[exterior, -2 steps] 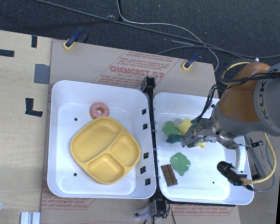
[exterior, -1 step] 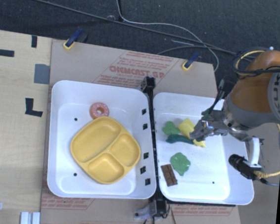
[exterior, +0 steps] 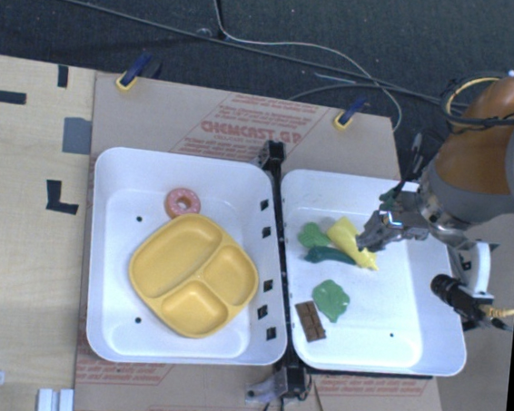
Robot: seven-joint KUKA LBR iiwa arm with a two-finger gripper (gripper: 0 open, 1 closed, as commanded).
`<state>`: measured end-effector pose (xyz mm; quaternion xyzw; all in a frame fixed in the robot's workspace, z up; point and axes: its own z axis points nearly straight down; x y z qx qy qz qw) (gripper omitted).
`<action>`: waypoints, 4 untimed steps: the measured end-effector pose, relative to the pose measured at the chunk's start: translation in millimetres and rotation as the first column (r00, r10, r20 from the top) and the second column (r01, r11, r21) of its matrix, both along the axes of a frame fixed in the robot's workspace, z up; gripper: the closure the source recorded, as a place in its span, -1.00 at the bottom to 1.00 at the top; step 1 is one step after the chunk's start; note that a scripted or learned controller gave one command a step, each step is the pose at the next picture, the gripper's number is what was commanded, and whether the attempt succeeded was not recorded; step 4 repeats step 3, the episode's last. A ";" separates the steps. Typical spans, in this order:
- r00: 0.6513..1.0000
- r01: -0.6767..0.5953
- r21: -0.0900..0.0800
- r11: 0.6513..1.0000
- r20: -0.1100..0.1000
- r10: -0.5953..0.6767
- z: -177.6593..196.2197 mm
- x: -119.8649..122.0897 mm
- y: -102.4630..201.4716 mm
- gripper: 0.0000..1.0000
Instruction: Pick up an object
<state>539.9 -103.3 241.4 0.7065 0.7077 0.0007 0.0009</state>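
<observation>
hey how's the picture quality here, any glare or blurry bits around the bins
Camera view: lighting is even and soft, shadows faint. The white bins look bright but keep their edges, no strong glare. The yellow tray and donut are fairly sharp; the claw and the toys under it are soft, fine detail lost.

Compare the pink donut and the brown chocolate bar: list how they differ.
The pink donut is round with a hole; the brown chocolate bar is a flat rectangle with ridged segments. The donut lies in the left bin, touching the yellow divided tray; the chocolate bar lies in the right bin, near its front left corner, beside a green piece. Both are small toy foods lying flat, away from the gripper.
</observation>
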 end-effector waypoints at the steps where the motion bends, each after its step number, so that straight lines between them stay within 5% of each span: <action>1: 1.000 -0.006 0.002 1.000 -0.003 0.006 4.6 1.0 60.2 1.00; 3: 1.000 -0.006 0.001 1.000 -0.005 0.006 -3.6 -7.9 170.4 1.00; 4: 1.000 -0.006 0.001 1.000 -0.005 0.006 -3.6 -7.9 170.4 1.00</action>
